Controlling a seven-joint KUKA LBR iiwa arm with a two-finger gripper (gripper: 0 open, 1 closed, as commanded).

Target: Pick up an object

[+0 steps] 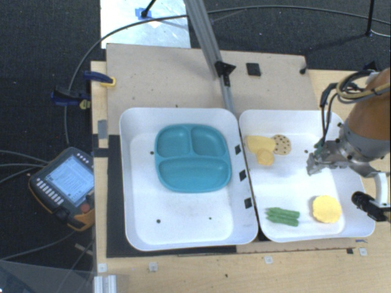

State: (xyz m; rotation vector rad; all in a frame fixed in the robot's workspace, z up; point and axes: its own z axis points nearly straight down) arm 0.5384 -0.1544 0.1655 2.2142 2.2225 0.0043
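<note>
Bench with two white bins. Right white bin: gripper above yellow round disc, finger state unclear; green bean pieces left of disc, round speckled cookie beyond.

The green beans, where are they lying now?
The green beans lie in the right bin, near its front edge, just left of the round yellow piece.

1. Two white bins: left bin, right bin.
2. One blue divided plate, in the left bin.
3. One speckled cookie.
4. One round yellow disc.
5. One green bean bundle.
6. Yellow pieces beside the cookie; I cannot tell their number.
</note>
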